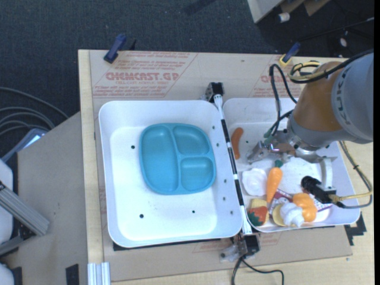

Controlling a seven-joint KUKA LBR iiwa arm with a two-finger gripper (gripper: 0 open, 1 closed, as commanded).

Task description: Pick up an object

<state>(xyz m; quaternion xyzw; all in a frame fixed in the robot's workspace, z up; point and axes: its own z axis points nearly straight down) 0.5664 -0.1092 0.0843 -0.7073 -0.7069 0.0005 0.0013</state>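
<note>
A small heap of toy food lies at the near edge of the right white bin (350, 217), closest to the camera: a red, yellow and green block-like toy (257, 211), a white bottle-shaped toy (291, 214), and a rounded orange toy (304, 206) leaning against it. Just behind them an orange plastic carrot with a green top (273, 181) lies lengthwise, its tip pointing toward the near edge, and a flat white piece (254, 180) rests beside it against the bin's left wall. Farther back, near that same wall, a slim orange-red sausage-shaped toy (236, 142) lies apart from the rest.

The grey robot arm with its orange band (323, 108) reaches in from the right, over the far half of the right bin. Its hand (268, 148) points toward the left, low over the bin floor, between the sausage toy and the carrot top. Whether the hand is apart or together cannot be told, and nothing can be seen held in it.

The left white bin (116, 177) holds a teal plastic plate with three compartments (177, 158), lying flat near its middle. Both bins sit side by side on a brown cardboard-covered worktop (148, 76).
</note>
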